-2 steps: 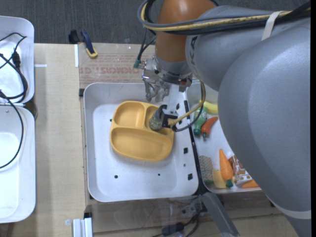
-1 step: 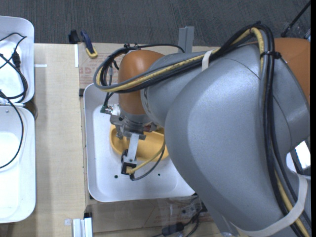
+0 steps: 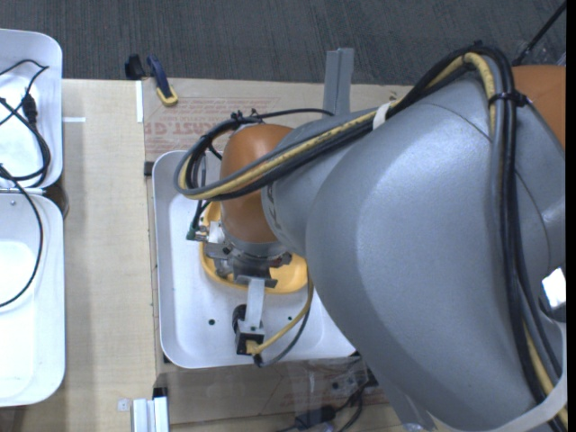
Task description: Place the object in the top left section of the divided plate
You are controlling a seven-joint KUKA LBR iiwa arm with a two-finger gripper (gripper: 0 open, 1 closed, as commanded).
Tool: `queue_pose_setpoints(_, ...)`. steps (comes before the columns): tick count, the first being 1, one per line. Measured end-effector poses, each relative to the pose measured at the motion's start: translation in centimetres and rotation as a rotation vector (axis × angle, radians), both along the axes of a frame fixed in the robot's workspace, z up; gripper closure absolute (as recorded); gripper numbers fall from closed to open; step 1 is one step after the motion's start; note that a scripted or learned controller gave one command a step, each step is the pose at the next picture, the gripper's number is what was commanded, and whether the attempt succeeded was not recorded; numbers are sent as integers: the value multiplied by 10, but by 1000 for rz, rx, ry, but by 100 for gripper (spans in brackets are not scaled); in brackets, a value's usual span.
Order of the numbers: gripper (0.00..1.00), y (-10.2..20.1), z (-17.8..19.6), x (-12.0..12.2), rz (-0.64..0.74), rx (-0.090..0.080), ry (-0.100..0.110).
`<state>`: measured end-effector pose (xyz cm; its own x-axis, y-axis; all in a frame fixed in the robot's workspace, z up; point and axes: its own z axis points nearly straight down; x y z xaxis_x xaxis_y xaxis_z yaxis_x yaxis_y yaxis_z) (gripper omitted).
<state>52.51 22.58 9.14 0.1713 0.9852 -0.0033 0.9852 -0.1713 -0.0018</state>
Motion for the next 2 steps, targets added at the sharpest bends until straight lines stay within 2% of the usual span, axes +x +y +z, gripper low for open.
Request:
queue_pose_setpoints(1,0,-6,0,2,-6,-7,-3)
queue_pose_setpoints(2,0,-48,64,9,-142,0,0)
